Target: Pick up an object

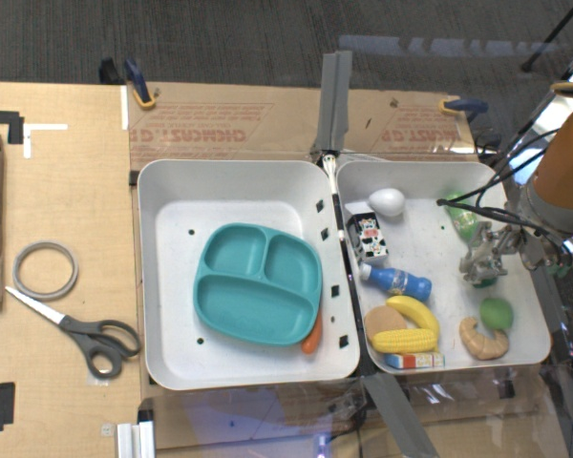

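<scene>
You're looking at two white bins: left bin (162, 284), right bin (430, 184). Left is holding one teal divided plate (258, 284) and one orange carrot (312, 337). Right is holding one white egg (388, 201), one blue bottle (398, 281), one banana (413, 312), one corn cob (403, 340), one croissant (483, 339), one green ball (497, 314). Bench is carrying one tape roll (45, 269), one pair of scissors (81, 332).

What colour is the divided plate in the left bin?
Teal all over; the divided plate in the left bin shows clearly in the camera view.

Grey carpet (220, 17) beyond wooden bench (57, 160)
</scene>
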